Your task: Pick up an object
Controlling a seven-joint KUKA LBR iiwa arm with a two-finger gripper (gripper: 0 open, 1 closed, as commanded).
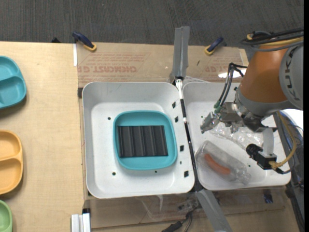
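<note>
A grey robot arm (270, 76) with an orange band is reaching in from the right and hanging over the right-hand white bin (193, 129). Its gripper (227, 120) is sitting low above the bin's floor, mostly masked by the arm's own wrist and by cables, so whether it is open, closed or holding anything cannot be told.

Just below and in front of the gripper, a clear crumpled plastic bag (231, 153) is lying on the bin floor. Inside or under it, an orange stick-like item (217, 164) is showing through the film. This is probably the thing to be picked up, since it is the only loose object near the gripper. The upper part of the bag seems to be touching or reaching up toward the gripper, though the transparent film is making its edges hard to follow.

Well off to the gripper's far side, the left-hand white bin (96, 144) is holding a teal tray (145, 163) with dark ribbed slots, resting flat in the middle.

Farther still, on the wooden bench (43, 81), a teal plate (12, 88), an orange plate (9, 161) and a green one (4, 216) are being cut off by the picture's edge.
</note>
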